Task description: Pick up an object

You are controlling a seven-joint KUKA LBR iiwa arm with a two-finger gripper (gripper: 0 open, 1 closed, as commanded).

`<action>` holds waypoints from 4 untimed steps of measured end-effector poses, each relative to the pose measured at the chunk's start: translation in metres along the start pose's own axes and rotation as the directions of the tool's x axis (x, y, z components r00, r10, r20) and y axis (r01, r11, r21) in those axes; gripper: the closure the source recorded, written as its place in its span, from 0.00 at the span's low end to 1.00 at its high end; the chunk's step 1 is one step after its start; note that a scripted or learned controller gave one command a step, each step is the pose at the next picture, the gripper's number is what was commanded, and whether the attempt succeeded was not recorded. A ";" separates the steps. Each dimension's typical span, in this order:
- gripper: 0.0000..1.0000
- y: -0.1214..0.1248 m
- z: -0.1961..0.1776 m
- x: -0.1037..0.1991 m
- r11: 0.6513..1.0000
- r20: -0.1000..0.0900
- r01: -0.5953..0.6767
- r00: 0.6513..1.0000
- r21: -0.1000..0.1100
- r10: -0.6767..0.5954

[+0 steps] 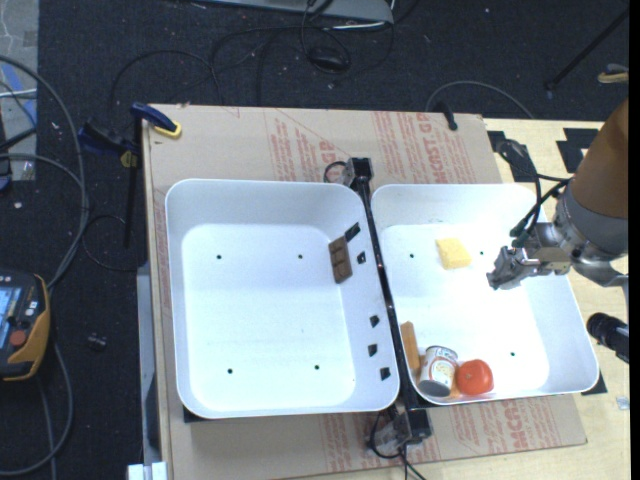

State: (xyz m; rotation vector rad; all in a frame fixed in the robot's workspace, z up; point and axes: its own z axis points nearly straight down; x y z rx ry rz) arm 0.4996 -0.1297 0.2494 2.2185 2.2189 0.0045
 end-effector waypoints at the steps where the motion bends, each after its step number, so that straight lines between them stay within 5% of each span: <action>1: 1.00 0.018 -0.005 0.053 1.000 -0.001 0.005 1.000 0.004 -0.005; 4: 1.00 0.033 0.007 0.209 1.000 -0.002 0.005 1.000 0.006 -0.005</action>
